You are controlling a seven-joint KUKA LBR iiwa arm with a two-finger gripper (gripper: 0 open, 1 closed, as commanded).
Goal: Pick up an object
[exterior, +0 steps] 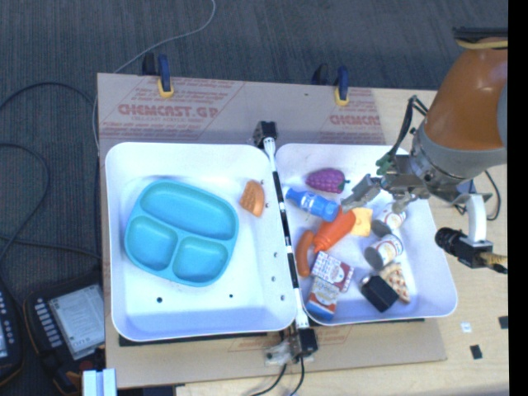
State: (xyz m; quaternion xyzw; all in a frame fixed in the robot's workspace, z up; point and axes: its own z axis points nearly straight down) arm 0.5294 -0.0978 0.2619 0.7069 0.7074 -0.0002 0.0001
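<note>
My gripper [377, 203] hangs over the upper right part of the right bin [441, 299], open with nothing between its fingers. Just left of it lie a purple grape bunch [327, 179] and a blue bottle [312, 203]. Below it are an orange carrot [332, 231], a small yellow piece [361, 219] and a tin can [384, 250]. Further toward the front lie a red-and-white packet [330, 271], a black block [378, 293] and a pizza slice [399, 280].
The left bin [124, 320] holds a blue divided plate [181, 231] and an orange bread piece [253, 197] near the centre wall. A white-and-red cup [320, 305] lies at the right bin's front left corner. Cables and a device [62, 324] sit off the bench at left.
</note>
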